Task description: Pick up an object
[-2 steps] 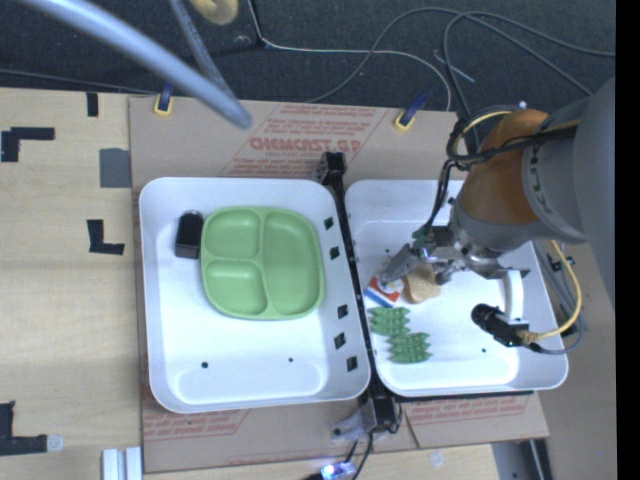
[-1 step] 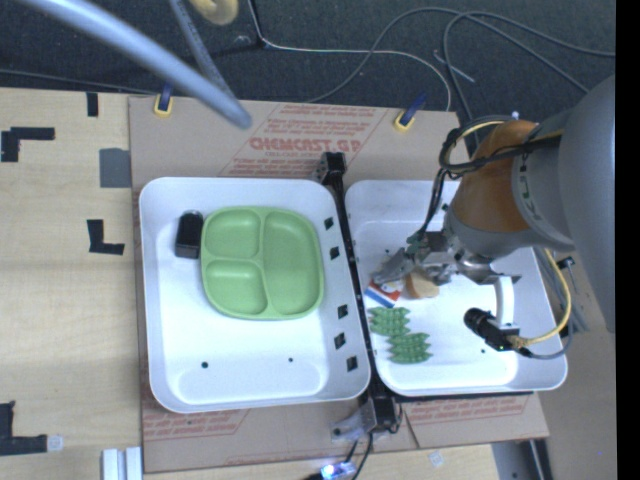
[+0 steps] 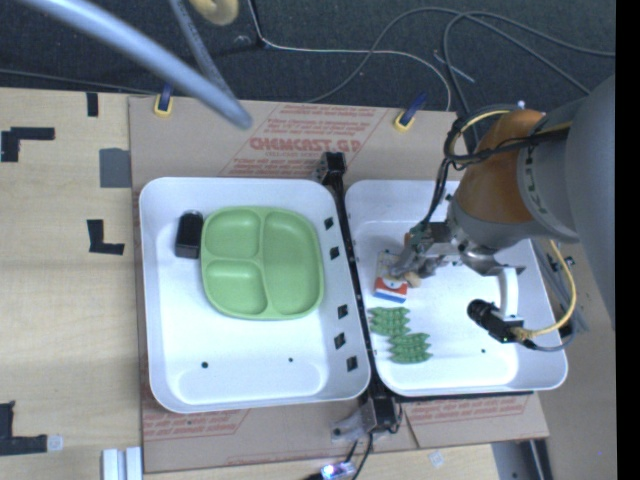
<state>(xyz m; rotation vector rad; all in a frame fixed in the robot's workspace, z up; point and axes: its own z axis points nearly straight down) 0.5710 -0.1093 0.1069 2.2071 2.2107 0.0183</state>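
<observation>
— Pincer (image 3: 405, 263)?
— Down low in the right bin (image 3: 530, 376), close to the wall next to the other bin. Hangs from the grey arm (image 3: 590, 158), below the orange band, reaching in from the right.
— Open or shut?
— Can't tell. Too dark and too mixed up with wires there.
— Holding anything?
— Can't tell that either. Nothing seen gripped in it.
— Things to pick up in that bin?
— A little box (image 3: 392, 288), red, white and blue. Lies flat on the bin floor, just under the pincer tip, maybe touching it. Hard to say.
— And below the little box?
— Two green pea pods. Upper pod (image 3: 390, 319) just below the box. Lower pod (image 3: 410, 347) a bit down and to the right, close to the upper one.
— Other bin?
— Left bin (image 3: 170, 368), with a green plate (image 3: 263, 264) in the middle. Three parts in the plate. A small black block (image 3: 188, 234) right beside the plate's left edge.
— Under the bins?
— A brown cardboard sheet (image 3: 300, 133) with red letters, lying on the wooden tabletop (image 3: 60, 298).
</observation>
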